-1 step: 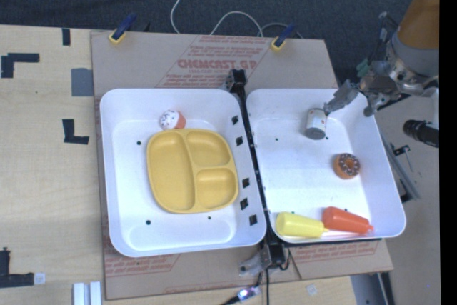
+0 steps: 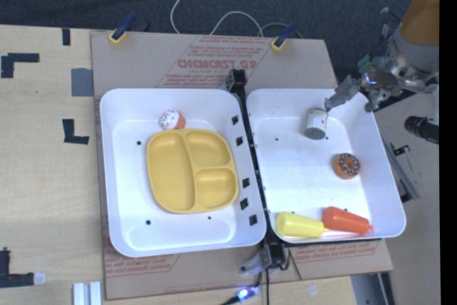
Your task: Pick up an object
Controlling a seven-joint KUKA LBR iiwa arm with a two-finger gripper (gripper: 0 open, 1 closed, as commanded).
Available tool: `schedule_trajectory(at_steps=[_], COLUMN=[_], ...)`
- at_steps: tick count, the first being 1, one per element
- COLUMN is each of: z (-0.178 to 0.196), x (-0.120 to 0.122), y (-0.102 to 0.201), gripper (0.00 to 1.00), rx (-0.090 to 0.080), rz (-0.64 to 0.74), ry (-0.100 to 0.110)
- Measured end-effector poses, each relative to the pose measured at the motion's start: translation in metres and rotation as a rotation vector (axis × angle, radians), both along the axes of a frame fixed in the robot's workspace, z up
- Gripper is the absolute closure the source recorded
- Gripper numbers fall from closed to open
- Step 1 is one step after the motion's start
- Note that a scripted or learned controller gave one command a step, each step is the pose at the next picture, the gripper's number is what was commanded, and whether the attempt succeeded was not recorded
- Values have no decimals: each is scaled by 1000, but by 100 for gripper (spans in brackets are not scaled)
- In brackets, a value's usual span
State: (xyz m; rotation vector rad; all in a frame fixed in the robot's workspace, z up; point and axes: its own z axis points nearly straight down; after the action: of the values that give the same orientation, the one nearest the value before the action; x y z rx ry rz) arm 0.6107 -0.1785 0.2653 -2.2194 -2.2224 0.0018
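The tabletop (image 2: 43,153) is carrying two white bins side by side. The left bin (image 2: 118,225) is holding a yellow plate (image 2: 191,170) with a small pink-and-white toy (image 2: 171,119) just beside its far edge. The right bin (image 2: 382,175) is holding a carrot (image 2: 348,220) and a yellow toy (image 2: 299,225) lying together against the near wall, a grey can (image 2: 315,123) near the far wall, and a donut (image 2: 346,166) between the can and the carrot.

The arm (image 2: 418,18) is reaching in over the right bin's far right corner. The gripper (image 2: 355,98) is hovering just beside and above the can, its fingers (image 2: 338,97) spreading apart with nothing between them.

The can is looking like the nearest target. To grasp it well, the gripper is needing to centre over it so one finger is passing on each side, then descend straight. The far wall is sitting close behind the can, so the finger on that side is having little clearance. Bare floor is lying open toward the middle of the bin, and the donut is sitting well apart, so approaching from that side is looking safer.
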Motion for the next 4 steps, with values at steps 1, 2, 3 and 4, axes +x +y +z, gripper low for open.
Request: schedule_trajectory(at_steps=[1,2,3,4], z=[-44,-94,-159,-145], x=[0,-6,-5,-4], y=[-1,-9,-7,-7], gripper=[0,0,0,100], rx=[0,0,1,0], rz=[-1,-1,0,2], ry=[4,5,5,1])
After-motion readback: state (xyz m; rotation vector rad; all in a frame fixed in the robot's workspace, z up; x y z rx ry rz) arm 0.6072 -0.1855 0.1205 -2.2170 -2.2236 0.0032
